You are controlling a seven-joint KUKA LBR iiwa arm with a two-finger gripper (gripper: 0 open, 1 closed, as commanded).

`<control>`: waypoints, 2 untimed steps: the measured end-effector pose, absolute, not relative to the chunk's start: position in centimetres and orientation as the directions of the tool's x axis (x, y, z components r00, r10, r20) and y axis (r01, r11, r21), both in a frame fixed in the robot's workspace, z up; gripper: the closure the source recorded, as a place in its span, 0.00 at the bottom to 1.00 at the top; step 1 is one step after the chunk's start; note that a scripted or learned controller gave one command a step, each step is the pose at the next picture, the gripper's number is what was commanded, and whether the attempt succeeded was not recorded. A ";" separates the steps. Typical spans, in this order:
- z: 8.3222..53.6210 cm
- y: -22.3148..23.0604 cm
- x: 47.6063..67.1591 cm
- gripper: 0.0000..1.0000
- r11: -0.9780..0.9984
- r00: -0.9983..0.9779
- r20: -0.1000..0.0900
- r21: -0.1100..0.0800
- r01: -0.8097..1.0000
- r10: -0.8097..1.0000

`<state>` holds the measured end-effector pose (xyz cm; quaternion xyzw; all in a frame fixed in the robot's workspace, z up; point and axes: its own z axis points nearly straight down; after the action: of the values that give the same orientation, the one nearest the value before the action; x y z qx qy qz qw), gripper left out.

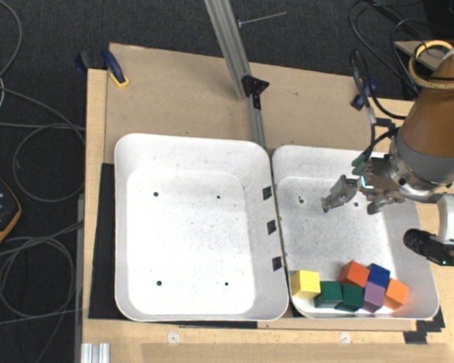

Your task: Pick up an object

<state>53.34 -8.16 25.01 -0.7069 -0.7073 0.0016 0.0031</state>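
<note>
— Along the near edge of the right bin (410, 228) we find the blocks clustered: a yellow block (307, 282) at the left end, just beside a green block (330, 293), then a second green block (351, 296), a red-orange block (355, 272), a blue block (379, 273), a purple block (375, 293) and an orange block (397, 290) at the right end.

— We see them as small, plain-coloured cubes, packed so they touch, some partly hidden behind others. And the pincer (356, 199)?

— We see it hanging over the far part of the same bin, well apart from the blocks, its fingers spread with nothing between them.

— Beside it on the counter (187, 89), the left bin (127, 162) shows only dark specks.
</note>
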 end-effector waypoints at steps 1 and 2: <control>25.2 -8.2 53.4 0.00 0.000 0.000 0.002 -0.002 1.000 1.000; 20.6 -8.7 52.7 0.00 -0.001 0.001 0.002 -0.006 1.000 1.000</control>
<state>52.72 -8.67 20.56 -0.7075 -0.7067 0.0017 0.0028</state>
